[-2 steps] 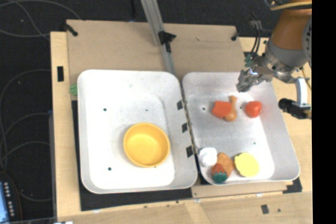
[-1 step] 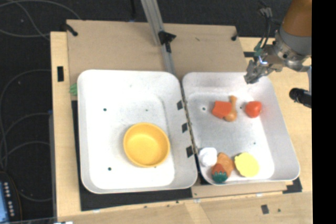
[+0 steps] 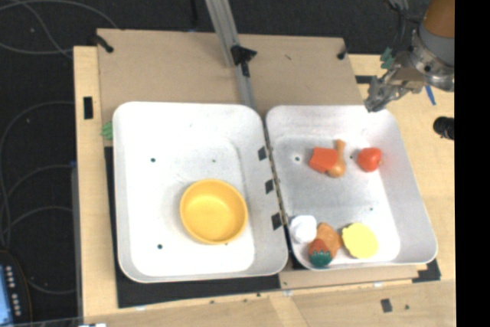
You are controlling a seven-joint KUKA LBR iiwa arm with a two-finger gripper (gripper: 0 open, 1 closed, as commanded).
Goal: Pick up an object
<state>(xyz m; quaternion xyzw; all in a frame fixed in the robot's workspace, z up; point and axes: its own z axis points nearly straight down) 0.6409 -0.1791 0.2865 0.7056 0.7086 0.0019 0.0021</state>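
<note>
Two white bins [image 3: 253, 126] sit side by side on your bench. Nearest you, the right bin's front edge holds a white ball [image 3: 303, 227], a carrot [image 3: 325, 241] and a yellow disc [image 3: 360, 240]. The left bin holds a yellow bowl [image 3: 213, 210]. Farther back, an orange block [image 3: 328, 160] and a red piece [image 3: 370, 158] lie well below the gripper [image 3: 380, 95], which hangs over the right bin's far corner, pinching nothing; you cannot tell its spread.
</note>
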